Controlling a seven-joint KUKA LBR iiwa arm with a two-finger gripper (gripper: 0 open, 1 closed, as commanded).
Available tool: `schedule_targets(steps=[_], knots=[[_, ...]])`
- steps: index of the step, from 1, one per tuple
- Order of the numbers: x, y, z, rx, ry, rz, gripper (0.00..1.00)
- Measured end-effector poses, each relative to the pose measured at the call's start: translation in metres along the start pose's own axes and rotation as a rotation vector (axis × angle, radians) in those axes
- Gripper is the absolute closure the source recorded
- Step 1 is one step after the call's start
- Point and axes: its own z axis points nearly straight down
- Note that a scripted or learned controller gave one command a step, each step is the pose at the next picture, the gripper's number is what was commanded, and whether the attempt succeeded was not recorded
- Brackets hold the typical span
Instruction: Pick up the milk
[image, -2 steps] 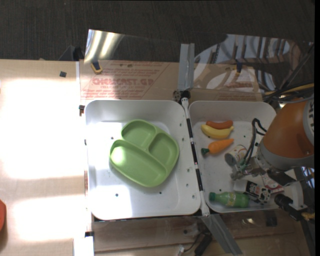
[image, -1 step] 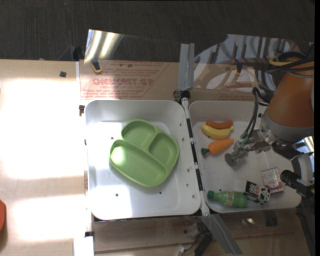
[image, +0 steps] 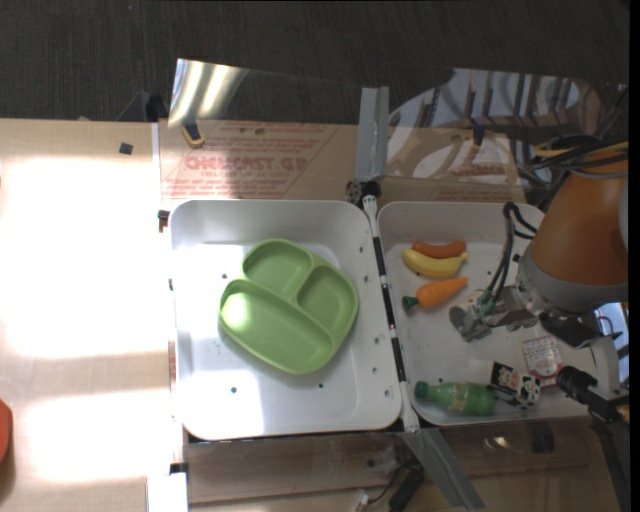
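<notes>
My pincer hangs low over the middle of the right bin, and I cannot tell how it stands. The milk carton, small with black-and-white cow patches, lies near the bin's front edge, just right of the green bottle on its side. A banana, a red sausage and a carrot lie toward the back. In the left bin rests a green divided plate.

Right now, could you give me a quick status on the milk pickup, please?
Hand low in right bin, nothing gripped. Milk lying near front edge, untouched. Green bottle right beside it.
</notes>
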Motion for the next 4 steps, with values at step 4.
schedule_targets(steps=[4], knots=[[-0.018,0.162,-0.075,0.0,-0.002,0.454,1.0]])
